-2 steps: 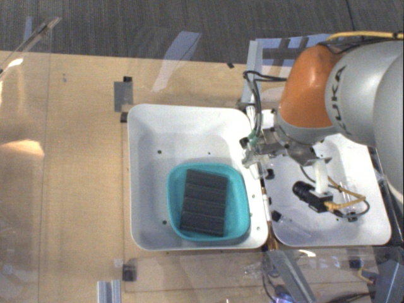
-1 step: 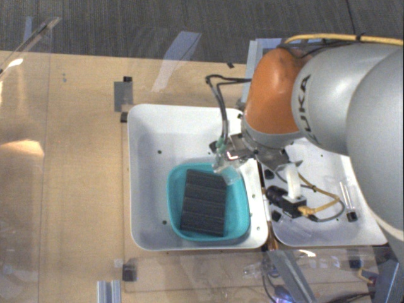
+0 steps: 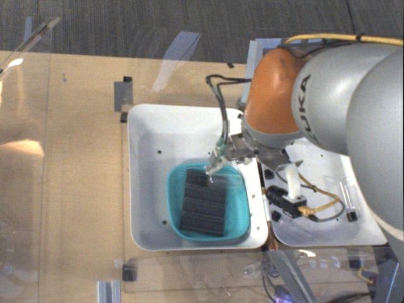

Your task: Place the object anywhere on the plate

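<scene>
A teal plate (image 3: 173,191) lies in the lower right part of the left white bin (image 3: 148,163). A black ribbed rectangular block (image 3: 203,208) lies flat on the plate and covers much of its middle. My gripper (image 3: 210,174) points down at the block's far edge, at or just above it. Whether it touches the block is unclear from this angle. The grey arm with its orange band (image 3: 274,96) reaches in from the right and hangs over the wall between the two bins.
The right white bin (image 3: 369,232) lies largely under the arm. A small clear tube-like item (image 3: 347,201) lies near that bin's right side. The bare floor of the left bin stretches left of and behind the plate.
</scene>
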`<action>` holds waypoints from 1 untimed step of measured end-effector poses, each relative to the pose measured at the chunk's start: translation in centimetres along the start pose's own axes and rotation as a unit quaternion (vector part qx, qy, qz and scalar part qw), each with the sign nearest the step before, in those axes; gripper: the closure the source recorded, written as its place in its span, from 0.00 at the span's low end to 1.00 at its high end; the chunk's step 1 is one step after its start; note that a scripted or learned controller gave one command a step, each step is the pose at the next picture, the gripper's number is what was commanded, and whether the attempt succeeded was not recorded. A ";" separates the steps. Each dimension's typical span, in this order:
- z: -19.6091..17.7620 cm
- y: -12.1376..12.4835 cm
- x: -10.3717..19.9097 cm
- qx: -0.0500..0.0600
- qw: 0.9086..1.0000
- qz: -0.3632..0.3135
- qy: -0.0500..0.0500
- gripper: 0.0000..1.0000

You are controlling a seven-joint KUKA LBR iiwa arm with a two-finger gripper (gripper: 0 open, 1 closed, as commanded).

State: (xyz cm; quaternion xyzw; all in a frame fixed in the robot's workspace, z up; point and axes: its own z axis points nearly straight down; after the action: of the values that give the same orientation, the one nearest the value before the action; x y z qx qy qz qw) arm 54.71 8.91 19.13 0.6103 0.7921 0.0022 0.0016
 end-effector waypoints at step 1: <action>-7.9 -6.9 -3.6 -0.002 0.997 -0.083 -0.001 0.00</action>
State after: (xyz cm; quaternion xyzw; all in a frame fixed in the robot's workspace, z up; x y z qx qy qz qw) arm 48.88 3.62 27.03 0.5421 0.8403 0.0030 0.0035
